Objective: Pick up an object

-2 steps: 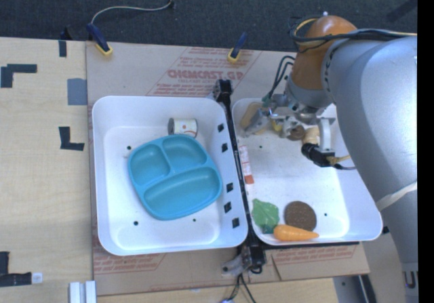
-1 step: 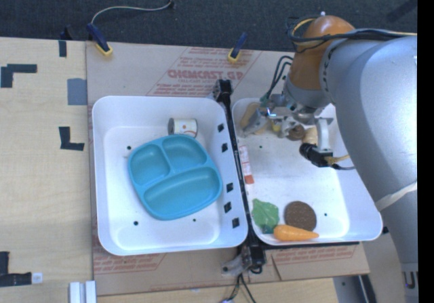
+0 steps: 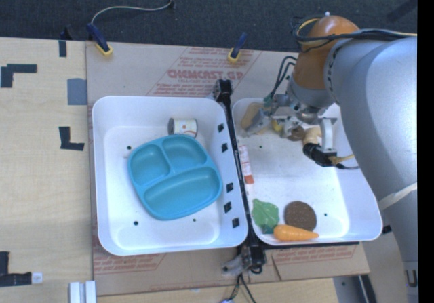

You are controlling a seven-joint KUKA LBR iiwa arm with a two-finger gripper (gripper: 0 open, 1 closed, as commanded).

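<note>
Two bins (image 3: 102, 159) side by side. Gripper (image 3: 274, 117) low over far end of right bin, beside tan objects (image 3: 252, 116); grip state impossible to tell. Carrot (image 3: 294, 232), brown disc (image 3: 300, 215), green leaf (image 3: 265, 213) well apart at near end. Blue plate (image 3: 175, 175), small cup (image 3: 183, 126) in left bin.

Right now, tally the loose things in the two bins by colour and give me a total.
Blue: 1, the plate
White: 1, the small cup
Green: 1, the leafy toy
Brown: 1, the round cookie
Orange: 1, the carrot
Total: 5, not counting whatever sits blurred under the gripper.
</note>
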